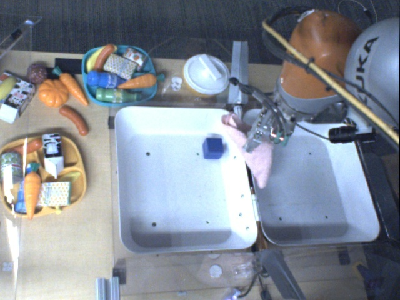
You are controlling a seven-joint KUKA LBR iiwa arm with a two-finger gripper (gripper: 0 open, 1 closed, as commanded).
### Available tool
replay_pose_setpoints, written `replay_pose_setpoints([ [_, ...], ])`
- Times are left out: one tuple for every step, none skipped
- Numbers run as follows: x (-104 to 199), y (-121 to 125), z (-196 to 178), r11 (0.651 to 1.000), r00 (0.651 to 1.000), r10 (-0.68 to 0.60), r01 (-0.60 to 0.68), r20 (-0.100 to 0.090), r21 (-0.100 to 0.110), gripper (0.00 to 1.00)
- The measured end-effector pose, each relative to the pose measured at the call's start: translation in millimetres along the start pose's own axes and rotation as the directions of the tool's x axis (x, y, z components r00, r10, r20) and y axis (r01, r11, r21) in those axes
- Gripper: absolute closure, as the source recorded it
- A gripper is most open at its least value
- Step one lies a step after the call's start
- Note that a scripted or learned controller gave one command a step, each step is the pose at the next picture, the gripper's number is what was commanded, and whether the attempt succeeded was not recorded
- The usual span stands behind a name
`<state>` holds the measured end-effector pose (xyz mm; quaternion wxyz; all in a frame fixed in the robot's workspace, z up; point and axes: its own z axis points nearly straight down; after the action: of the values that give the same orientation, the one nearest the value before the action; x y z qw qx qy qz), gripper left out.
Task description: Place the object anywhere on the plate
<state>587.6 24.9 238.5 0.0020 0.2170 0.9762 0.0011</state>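
Counter [94, 230] carrying two white bins

A blue bowl [119, 74] and a yellow dish [44, 177] of toy food are sitting left of the bins [181, 230].

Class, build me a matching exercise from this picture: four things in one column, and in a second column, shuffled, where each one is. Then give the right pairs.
Things:
1. blue block
2. pink cloth
3. white lid
4. pumpkin toy

Places:
A. on the bench behind the left bin
B. draped over the rim between the two bins
C. inside the left bin
D. on the bench, far left, beside a carrot

Pairs: 1-C, 2-B, 3-A, 4-D
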Motion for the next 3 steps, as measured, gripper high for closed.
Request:
replay_pose_setpoints([
  [44.7,22.5,-6.4,0.921,0.921,-0.389,0.389,0.000,-0.001,1.00],
  [91.5,35.4,-3.7,0.904,0.904,-0.428,0.428,0.000,-0.001,1.00],
  [133.4,59.4,11.4,0.904,0.904,-0.427,0.427,-0.001,-0.001,1.00],
])
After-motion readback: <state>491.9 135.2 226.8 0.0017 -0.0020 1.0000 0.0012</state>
